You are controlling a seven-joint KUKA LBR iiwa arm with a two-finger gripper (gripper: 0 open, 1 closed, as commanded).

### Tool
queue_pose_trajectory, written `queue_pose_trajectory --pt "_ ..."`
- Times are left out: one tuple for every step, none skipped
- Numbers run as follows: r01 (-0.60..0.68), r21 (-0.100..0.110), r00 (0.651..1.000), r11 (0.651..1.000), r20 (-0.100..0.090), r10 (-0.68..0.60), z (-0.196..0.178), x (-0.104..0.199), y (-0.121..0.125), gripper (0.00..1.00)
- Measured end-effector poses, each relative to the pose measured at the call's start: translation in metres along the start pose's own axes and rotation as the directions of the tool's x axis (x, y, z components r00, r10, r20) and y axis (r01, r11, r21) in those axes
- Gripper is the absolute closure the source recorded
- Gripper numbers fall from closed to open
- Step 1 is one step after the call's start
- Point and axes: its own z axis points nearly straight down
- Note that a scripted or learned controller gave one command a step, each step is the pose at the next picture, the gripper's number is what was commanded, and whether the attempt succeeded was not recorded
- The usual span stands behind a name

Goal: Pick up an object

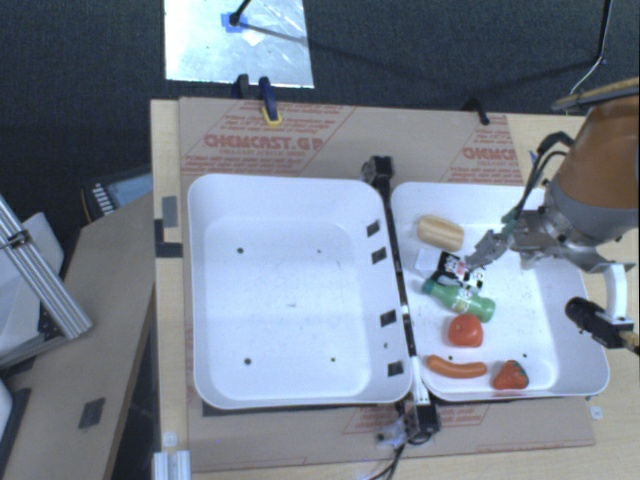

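1. The arm reaches in from the right over the right bin, its orange band above the grey wrist.
2. The end effector hangs low inside that bin, just above the near end of a green bottle; whether its tips are apart or together cannot be told.
3. The bottle lies on its side near the middle of the right bin, with a small black-and-white thing beside its upper end.
4. A tan bread roll lies nearer the bin's far left corner.
5. A red tomato sits just below the bottle.
6. An orange sausage and a red strawberry lie along the near wall.
7. The left bin stands beside it on the table.
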Motion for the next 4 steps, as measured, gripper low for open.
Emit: queue_pose_trajectory --pt "-0.005 0.014 1.000 1.000 -0.004 0.005 0.040 0.020 -0.036 0.00" --pt "-0.006 0.015 1.000 1.000 -0.004 0.006 0.094 0.019 -0.055 0.00" --pt "-0.002 0.008 1.000 1.000 -0.002 0.002 0.076 0.022 -0.025 0.00" --pt "-0.008 0.011 1.000 1.000 -0.002 0.008 0.056 0.004 -0.054 0.00"
